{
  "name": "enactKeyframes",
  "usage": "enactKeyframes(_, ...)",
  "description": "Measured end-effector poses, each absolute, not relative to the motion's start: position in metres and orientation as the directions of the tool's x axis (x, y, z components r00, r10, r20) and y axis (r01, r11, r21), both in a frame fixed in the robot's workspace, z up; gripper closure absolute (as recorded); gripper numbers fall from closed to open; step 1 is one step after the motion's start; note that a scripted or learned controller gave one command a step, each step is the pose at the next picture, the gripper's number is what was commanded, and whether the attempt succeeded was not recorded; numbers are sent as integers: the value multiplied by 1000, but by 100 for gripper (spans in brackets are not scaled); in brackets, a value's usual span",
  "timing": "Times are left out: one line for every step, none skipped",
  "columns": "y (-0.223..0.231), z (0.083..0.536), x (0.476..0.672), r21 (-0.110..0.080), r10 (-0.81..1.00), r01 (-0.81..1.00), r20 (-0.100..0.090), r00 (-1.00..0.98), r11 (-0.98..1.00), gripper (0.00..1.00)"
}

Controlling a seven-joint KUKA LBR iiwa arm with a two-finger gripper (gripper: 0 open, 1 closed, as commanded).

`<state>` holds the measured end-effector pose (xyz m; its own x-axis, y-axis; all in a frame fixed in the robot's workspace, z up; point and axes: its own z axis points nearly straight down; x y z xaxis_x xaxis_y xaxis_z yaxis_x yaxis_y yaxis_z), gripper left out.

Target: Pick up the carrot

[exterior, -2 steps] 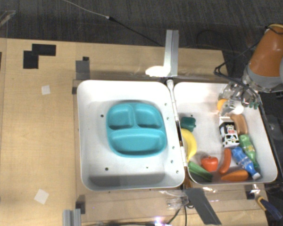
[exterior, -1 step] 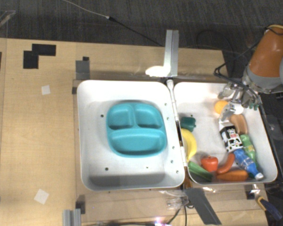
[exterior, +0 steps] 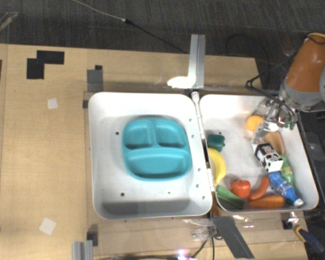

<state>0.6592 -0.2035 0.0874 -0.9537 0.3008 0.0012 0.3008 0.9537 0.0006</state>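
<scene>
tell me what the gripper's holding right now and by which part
It cannot be told. The gripper sits low in the right bin beside the orange fruit, and nothing shows between its fingers.

A tray (exterior: pixel 154 148) lies in the left bin (exterior: pixel 105 196); the carrot (exterior: pixel 266 202) lies at the right bin's (exterior: pixel 233 124) near edge.

The wooden tabletop (exterior: pixel 38 161) carries two white bins: the left bin (exterior: pixel 105 199) and the right bin (exterior: pixel 309 191), touching mid-tabletop.
</scene>
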Motion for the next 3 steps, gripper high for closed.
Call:
enactKeyframes(-205, 88, 633, 4, 563, 563, -9, -826, 826, 0)
enactKeyframes(-197, 88, 655, 7, 799, 799, -8, -601, 601, 0)
enactKeyframes(-205, 87, 640, 6, 956, 956, -4, -292, 292, 0)
